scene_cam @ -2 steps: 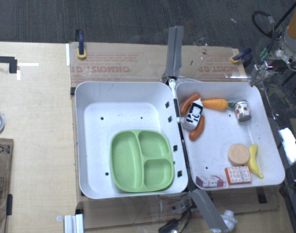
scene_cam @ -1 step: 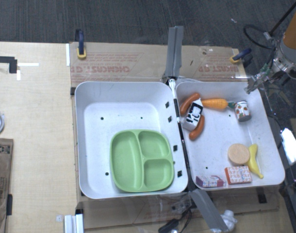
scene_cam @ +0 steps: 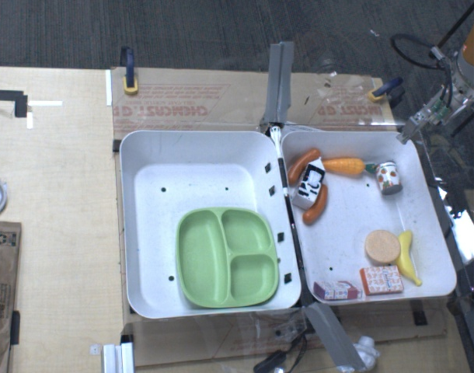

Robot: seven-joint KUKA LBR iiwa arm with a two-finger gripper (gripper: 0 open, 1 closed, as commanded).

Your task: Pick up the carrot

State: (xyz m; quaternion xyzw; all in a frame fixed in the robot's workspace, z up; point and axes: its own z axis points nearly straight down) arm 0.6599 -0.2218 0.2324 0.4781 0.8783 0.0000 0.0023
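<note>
The carrot [scene_cam: 344, 166] is orange with a green stub at its right end. It lies on its side near the back wall of the right bin [scene_cam: 433, 208], between a red sausage [scene_cam: 302, 164] and a small patterned can [scene_cam: 388, 177]. My gripper [scene_cam: 423, 119] hangs at the far right, above and outside the bin's back right corner. It is well apart from the carrot, to its upper right, and has nothing in it.
A black-and-white packet [scene_cam: 309, 183] and a second sausage [scene_cam: 315, 203] lie just left of the carrot. A round tan disc [scene_cam: 382, 247], a banana [scene_cam: 409, 259], and a red box [scene_cam: 381, 280] fill the front right. A green divided plate [scene_cam: 228, 256] sits in the left bin [scene_cam: 136, 208].
</note>
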